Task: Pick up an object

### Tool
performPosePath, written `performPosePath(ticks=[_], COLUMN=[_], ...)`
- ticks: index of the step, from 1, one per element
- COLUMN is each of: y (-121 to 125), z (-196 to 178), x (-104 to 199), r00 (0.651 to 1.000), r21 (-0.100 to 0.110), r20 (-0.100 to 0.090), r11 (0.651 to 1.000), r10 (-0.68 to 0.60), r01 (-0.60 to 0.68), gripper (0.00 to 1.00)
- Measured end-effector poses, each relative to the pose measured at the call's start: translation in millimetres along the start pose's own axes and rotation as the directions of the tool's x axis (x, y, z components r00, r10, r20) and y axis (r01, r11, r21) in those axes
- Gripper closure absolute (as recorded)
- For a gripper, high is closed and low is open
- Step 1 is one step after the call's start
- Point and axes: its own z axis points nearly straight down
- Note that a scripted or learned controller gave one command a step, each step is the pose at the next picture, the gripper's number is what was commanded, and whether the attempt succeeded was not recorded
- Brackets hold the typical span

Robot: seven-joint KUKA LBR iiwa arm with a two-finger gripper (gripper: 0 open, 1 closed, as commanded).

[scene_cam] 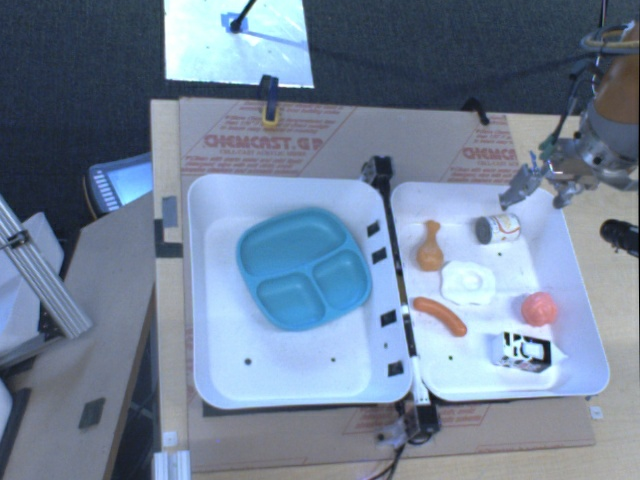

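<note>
the gripper hangs at the two o'clock edge of the right bin, above its rim; its two fingers are spread apart with nothing between them. the grey arm runs off toward three o'clock.

in the right bin, a small can lies on its side at about twelve o'clock, just below the gripper and apart from it. a tan pear-shaped toy sits at ten o'clock, a white fried egg near the centre, an orange sausage at eight o'clock, a pink ball at four o'clock, and a black-and-white packet at five o'clock.

the left bin holds a blue divided plate near its centre. both bins rest on a brown board.
</note>
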Motion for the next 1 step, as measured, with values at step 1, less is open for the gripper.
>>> performPosePath(ticks=[1], y=[2.6], z=[-8.3], x=[0.7], r00=[1.000], r21=[-0.012], r20=[0.003], r11=[1.000], r10=[-0.003], r01=[0.003], gripper=[0.00])
